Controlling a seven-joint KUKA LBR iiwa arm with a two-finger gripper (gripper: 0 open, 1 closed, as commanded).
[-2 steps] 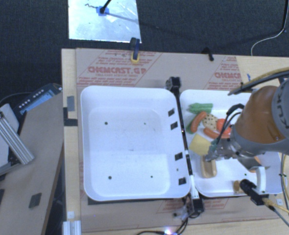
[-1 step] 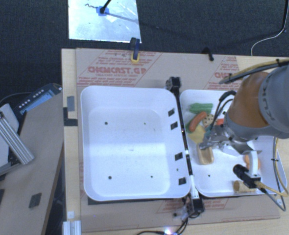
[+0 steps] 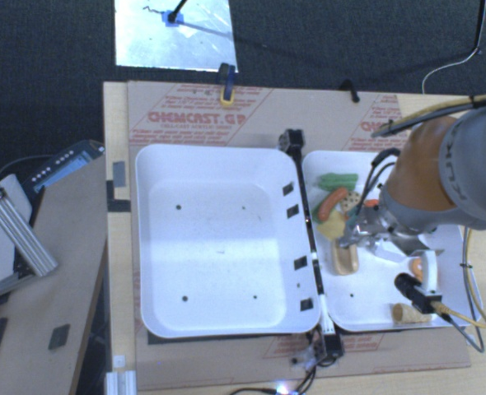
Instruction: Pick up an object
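My gripper (image 3: 354, 233) reaches down into the right bin (image 3: 366, 307), at its left side. Just below it lies a tan, bread-like piece (image 3: 346, 258). A yellow object (image 3: 332, 223) sits right next to the gripper's left side. Further back lie an orange carrot-like piece (image 3: 333, 200) and a green piece (image 3: 336, 180). An orange and white object (image 3: 425, 267) lies to the right under the arm. A small brown piece (image 3: 409, 312) rests near the bin's front right corner. The wrist hides the fingers.
The left bin (image 3: 218, 237) stands beside the right one, split from it by a black divider with clips (image 3: 302, 220). The grey arm with its orange band (image 3: 424, 163) covers the right bin's back right part. A black part with a yellow cable (image 3: 416, 293) hangs near the front.
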